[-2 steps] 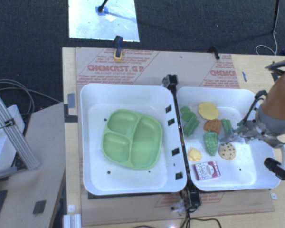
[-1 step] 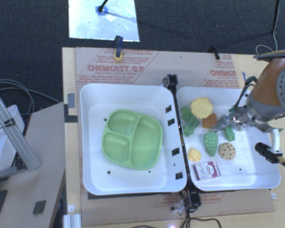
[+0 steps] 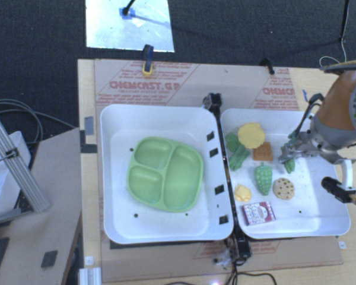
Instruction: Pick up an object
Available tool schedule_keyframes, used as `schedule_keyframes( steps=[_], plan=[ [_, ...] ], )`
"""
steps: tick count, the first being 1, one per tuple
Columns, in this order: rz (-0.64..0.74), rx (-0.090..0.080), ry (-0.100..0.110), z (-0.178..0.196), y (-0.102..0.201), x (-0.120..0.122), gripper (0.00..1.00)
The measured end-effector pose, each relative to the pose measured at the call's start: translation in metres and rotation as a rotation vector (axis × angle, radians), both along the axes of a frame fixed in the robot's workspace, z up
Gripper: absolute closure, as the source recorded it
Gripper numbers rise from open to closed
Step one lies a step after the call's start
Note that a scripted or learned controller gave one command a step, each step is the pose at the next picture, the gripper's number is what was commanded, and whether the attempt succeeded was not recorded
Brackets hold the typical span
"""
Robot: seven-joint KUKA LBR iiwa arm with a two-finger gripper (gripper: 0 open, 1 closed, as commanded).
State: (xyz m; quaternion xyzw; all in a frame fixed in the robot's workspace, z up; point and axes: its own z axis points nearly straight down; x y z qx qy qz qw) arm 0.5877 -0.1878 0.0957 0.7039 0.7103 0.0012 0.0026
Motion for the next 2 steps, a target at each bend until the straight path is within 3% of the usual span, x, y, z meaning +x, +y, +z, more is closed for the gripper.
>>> schedule_keyframes(
  steps=[1, 2],
  plan=[
    [0.0, 0.006, 0.008, -0.012, 0.081, -0.021, 1.0],
    [-0.008, 0.003, 0.0, 0.084, 0.092, -0.081, 1.0]
  ],
)
